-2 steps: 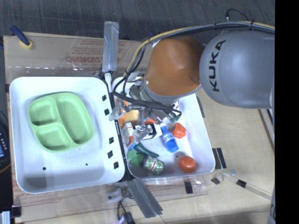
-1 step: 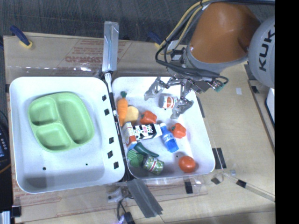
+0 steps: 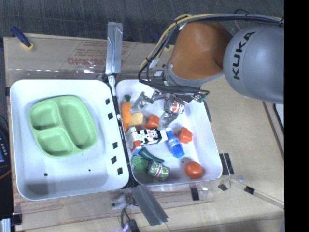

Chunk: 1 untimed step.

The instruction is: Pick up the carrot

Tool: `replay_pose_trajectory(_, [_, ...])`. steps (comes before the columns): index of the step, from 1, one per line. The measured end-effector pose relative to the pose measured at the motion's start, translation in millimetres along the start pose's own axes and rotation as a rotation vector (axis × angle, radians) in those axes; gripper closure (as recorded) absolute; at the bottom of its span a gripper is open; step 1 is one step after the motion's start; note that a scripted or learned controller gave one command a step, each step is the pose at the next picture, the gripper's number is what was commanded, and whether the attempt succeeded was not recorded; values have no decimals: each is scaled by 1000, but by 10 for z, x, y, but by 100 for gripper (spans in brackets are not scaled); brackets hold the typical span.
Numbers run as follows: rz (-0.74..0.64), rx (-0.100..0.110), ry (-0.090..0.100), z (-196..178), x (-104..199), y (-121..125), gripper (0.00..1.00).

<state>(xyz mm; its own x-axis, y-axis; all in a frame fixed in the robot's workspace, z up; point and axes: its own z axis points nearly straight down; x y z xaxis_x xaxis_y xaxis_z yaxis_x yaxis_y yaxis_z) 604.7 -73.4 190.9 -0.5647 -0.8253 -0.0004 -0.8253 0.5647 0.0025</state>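
Over the right-hand bin (image 3: 212, 151) hangs the gripper (image 3: 159, 105), its metal fingers (image 3: 141, 100) spread apart above the bin's upper part; nothing sits between them, and whether a tip touches anything below cannot be told from this slant; the right finger lies over a small red-and-white printed packet (image 3: 177, 108). Above it swells the arm's smooth orange band (image 3: 198, 52), with yellow and black cables (image 3: 164, 37) looping past it and the grey housing (image 3: 256, 62) lettered KUKA. The carrot (image 3: 126, 115) lies in the right bin hard against its left wall, just left of the fingers; it is a smooth orange stub, its long axis running up and down the view, beside a pale yellowish block (image 3: 137, 118). Near it sit a glossy red tomato-like piece (image 3: 152, 122), a black-and-white patterned carton (image 3: 147, 136), a blue bottle (image 3: 175, 146) with a red-orange piece (image 3: 185, 135) beside it, a round red fruit (image 3: 193, 169), and a green printed can (image 3: 158, 170) next to a dark green ribbed vegetable (image 3: 139, 163). The left bin (image 3: 29, 178), white and shallow, holds a matte green plate (image 3: 63, 124) with three rounded compartments.
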Motion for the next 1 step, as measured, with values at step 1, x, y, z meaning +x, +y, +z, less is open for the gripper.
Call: replay_pose_trajectory(1, [1, 2, 0, -9, 4, -7, 0])
